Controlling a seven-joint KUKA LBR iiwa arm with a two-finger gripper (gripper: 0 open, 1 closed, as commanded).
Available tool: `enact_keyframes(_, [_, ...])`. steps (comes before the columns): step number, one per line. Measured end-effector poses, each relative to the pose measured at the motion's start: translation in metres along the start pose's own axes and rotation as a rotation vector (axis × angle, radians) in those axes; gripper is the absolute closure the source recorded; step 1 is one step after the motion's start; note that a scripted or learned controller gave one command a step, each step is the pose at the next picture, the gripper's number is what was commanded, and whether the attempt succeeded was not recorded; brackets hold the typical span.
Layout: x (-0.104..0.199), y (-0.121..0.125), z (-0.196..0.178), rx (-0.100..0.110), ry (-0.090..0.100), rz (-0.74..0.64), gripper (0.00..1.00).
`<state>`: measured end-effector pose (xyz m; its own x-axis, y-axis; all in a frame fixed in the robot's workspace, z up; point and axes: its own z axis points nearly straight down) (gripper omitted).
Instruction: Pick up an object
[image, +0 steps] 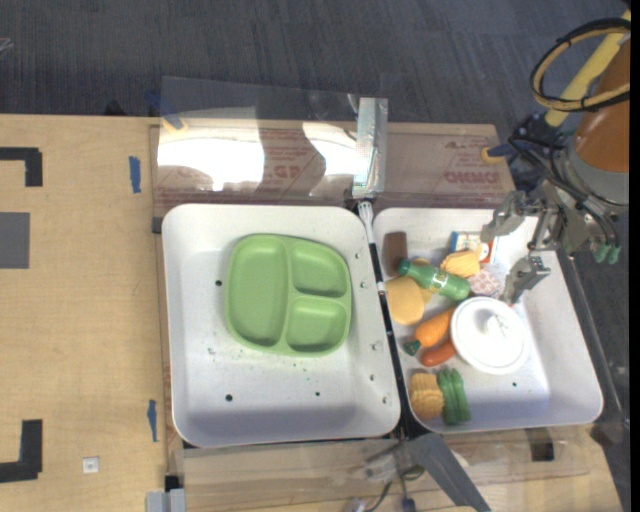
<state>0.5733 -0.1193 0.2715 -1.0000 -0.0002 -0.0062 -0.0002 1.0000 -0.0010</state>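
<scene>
1. The objects to pick lie heaped in the right shallow white plastic bin (575, 385), mostly in its left half and middle.
2. A round white plastic lidded bowl (489, 335) sits near the middle of that bin, touching an orange toy carrot (434, 328) on its left.
3. A green plastic bottle (436, 279) lies slantwise above the carrot, with a yellow rounded toy food piece (405, 299) just beside it at the lower left.
4. A small dark brown block (395, 244) rests near the bin's upper left corner.
5. A yellow-orange bun-shaped toy (461, 264) lies by the bottle's upper end, and a pinkish speckled round piece (486, 283) is just beside it.
6. A yellow toy corn cob (427, 394) and a dark green ridged toy vegetable (453, 393) lie side by side at the bin's lower left.
7. The tool (527, 262) hangs over the upper right part of this bin, its two fingers apart, with nothing between them; one fingertip is near the white bowl's upper right edge.
8. The left white bin (190, 400) holds a light green three-compartment plastic tray (288, 292).
9. Both bins rest on the wooden worktop (70, 300).
</scene>
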Motion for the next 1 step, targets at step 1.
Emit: enact_keyframes(1, [-0.0236,-0.0002,0.1613,0.002,-0.019,0.312,0.00])
